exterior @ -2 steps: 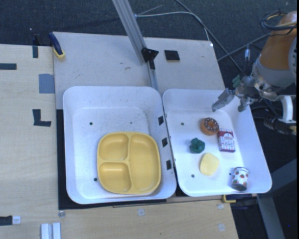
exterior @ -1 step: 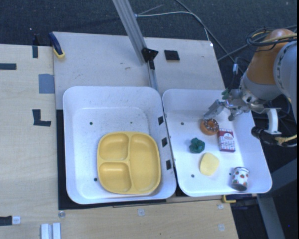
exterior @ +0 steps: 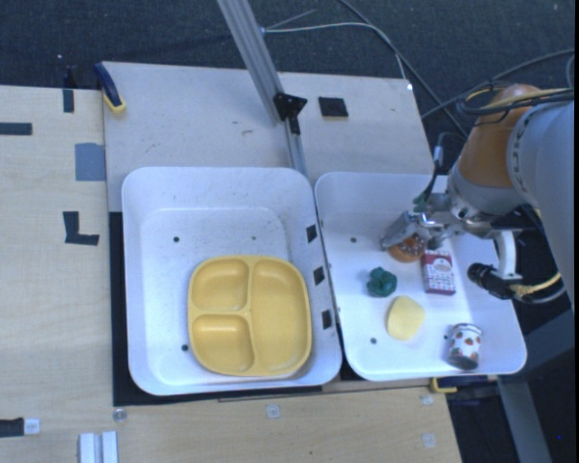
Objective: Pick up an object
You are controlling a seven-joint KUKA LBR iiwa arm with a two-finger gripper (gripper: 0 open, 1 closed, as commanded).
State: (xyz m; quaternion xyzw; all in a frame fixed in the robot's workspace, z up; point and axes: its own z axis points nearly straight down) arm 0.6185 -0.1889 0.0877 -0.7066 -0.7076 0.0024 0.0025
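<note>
Two shallow white bins sit side by side on the bench. The left bin [exterior: 140, 258] carries a yellow divided plate [exterior: 250, 314] toward its near right corner. The right bin [exterior: 352, 205] holds the loose pieces: a small orange-brown object [exterior: 406, 250] near the middle, a red and white carton [exterior: 439, 273] just right of it, a green lump [exterior: 381, 282] to the near left of that, a pale yellow lump [exterior: 405, 317] nearer the front edge, and a small white and red item [exterior: 463, 344] by the near right corner. The arm [exterior: 507, 157] comes in over the right edge, and the gripper [exterior: 412, 228] is low over the bin's middle, directly above the orange-brown object, close to or touching it; which one I cannot make out. Metal fingers [exterior: 398, 231] point down and left, but whether the jaws are spread or pressed together I cannot tell from here, and nothing is plainly seen between them. The orange-brown piece looks like the target. My guess is light, rounded and fairly smooth, so likely to roll or squirt out of a shallow pinch; best taken across its widest part, fingers low on either side. The carton sits just beside it and could get nudged or caught.
</note>
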